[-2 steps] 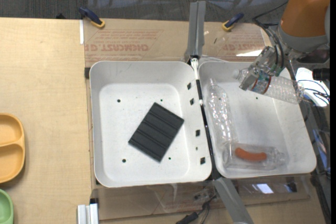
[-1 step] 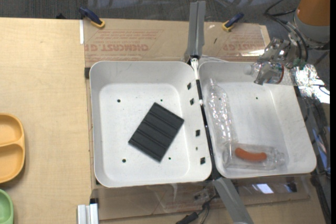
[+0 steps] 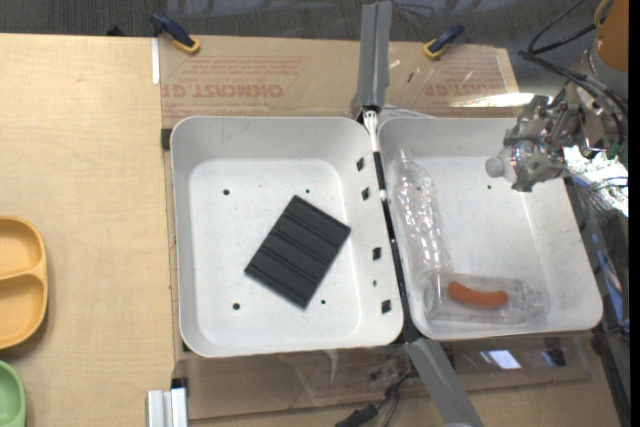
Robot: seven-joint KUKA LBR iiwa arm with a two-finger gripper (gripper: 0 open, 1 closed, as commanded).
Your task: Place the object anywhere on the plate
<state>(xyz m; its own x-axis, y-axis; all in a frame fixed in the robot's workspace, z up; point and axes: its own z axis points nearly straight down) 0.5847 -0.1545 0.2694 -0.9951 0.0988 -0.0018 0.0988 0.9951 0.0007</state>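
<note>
Nearest the lens, a grey bracket sits at the junction of the two bins, below and to the left of the hand.

1. Hand: positioned over the far right part of the right bin, raised above the bin floor, with nothing visibly in it. Whether it is apart or together cannot be told; the detail is blurred. An orange band on the arm shows above and to the right of it.

2. Task object: judged to be the orange sausage-shaped item. It lies below and slightly left of the hand, well apart from it, near the front wall of the same bin. It rests in or against a crumpled clear plastic wrap, which extends up the bin's left side. The wrap is likely to complicate a clean grip.

3. Left bin: well to the left of the hand. It holds a black ribbed slab, lying flat and turned at an angle. Judged the probable target plate, since it is within reach.

4. Tabletop: furthest left of the hand, an orange divided dish and a green item sit at the frame edge.

5. Fixing: two blue-and-yellow clamps hold a cardboard sheet behind the bins, presumably to prevent shifting.

6. Markings: red print on the cardboard appears inverted; not reliably legible
</note>
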